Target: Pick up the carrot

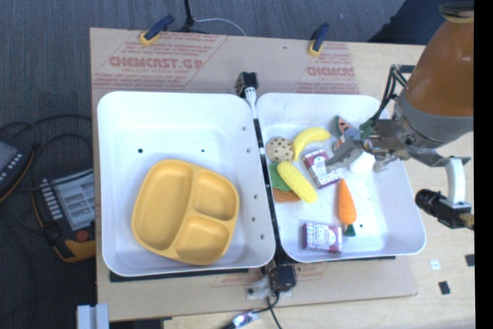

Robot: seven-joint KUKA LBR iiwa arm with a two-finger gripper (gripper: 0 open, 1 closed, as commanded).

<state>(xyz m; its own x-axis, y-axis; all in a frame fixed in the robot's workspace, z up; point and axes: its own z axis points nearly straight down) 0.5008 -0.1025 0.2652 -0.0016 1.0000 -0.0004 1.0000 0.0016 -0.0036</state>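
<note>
Pincer point(344, 149) above carrot point(346, 202) (apart).

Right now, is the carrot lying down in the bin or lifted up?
Lying down. The carrot rests flat on the floor of the right bin, leafy end toward the near rim, apart from the tool above it.

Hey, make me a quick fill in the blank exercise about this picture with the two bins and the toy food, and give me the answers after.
1. The carrot lies in the ___ bin as the camera sees it.
2. The yellow divided plate has ___ compartments.
3. The banana lies just right of the ___.
4. The corn is colored ___.

Missing words: right; three; cookie; yellow
</note>
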